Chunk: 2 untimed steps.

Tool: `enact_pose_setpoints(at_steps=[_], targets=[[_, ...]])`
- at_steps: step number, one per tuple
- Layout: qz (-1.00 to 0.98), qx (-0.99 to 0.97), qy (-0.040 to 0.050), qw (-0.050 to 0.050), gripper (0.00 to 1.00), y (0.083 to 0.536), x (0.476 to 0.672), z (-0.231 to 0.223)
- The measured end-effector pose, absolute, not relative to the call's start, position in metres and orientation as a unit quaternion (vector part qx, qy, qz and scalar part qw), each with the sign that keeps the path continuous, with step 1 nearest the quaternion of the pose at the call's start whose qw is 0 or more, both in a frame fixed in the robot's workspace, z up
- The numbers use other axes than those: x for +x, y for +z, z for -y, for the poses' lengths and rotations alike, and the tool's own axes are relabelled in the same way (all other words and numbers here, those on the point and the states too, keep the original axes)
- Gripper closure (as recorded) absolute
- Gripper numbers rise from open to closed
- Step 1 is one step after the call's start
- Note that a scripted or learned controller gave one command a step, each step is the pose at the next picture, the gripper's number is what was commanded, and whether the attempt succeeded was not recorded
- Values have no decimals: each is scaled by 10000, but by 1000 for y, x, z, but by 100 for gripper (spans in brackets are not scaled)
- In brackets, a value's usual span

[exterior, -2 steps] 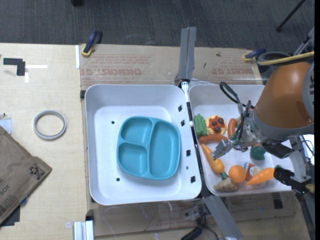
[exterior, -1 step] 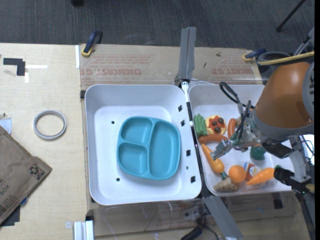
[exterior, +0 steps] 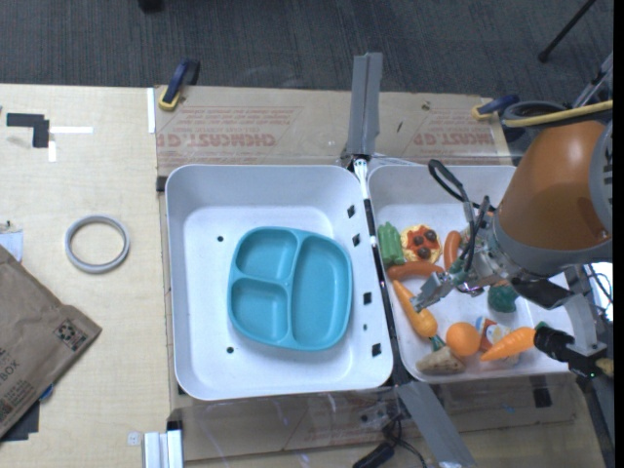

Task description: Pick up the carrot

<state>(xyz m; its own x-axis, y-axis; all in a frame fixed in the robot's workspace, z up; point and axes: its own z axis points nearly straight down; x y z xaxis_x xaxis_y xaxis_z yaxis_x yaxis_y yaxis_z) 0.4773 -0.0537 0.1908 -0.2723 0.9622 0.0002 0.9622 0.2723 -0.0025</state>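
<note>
Camera view puts my gripper (exterior: pixel 436 291) low in the right bin (exterior: pixel 405 178), near its left wall. The fingers look spread a little, with nothing between them that I can make out. The carrot (exterior: pixel 413 310) I read as the target lies just below the fingertips: a long orange piece running on a slant from upper left to lower right, close to the divider between the two bins. Whether a fingertip is touching it, I cannot tell.

To do this well, I would set the fingers across the carrot's narrow width, not along its length, and come down over its middle so it cannot pivot out. The slant of the carrot means the wrist needs to be turned to match before closing.

There is a second carrot-like piece (exterior: pixel 509 344) at the lower right, next to an orange (exterior: pixel 463 338), so I would keep my aim on the nearer one to avoid confusion. The crowding worries me: a green vegetable (exterior: pixel 390 243) and a pizza slice (exterior: pixel 421 241) sit just above, and a pale lump (exterior: pixel 441 362) lies below near the bin's front edge. The left wall is close, so the finger on that side has little room.

The left bin (exterior: pixel 195 261) holds only a blue tray (exterior: pixel 291 288). Straight up is my clearest exit; sideways moves risk the rim.
</note>
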Motion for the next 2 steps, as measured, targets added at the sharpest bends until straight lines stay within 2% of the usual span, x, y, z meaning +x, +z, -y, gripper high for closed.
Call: enact_pose_setpoints(at_steps=[1,2], targets=[[7794,-6265,4,6,0,91,477,98],[7780,-6282,8,11,100,100,477,99]])
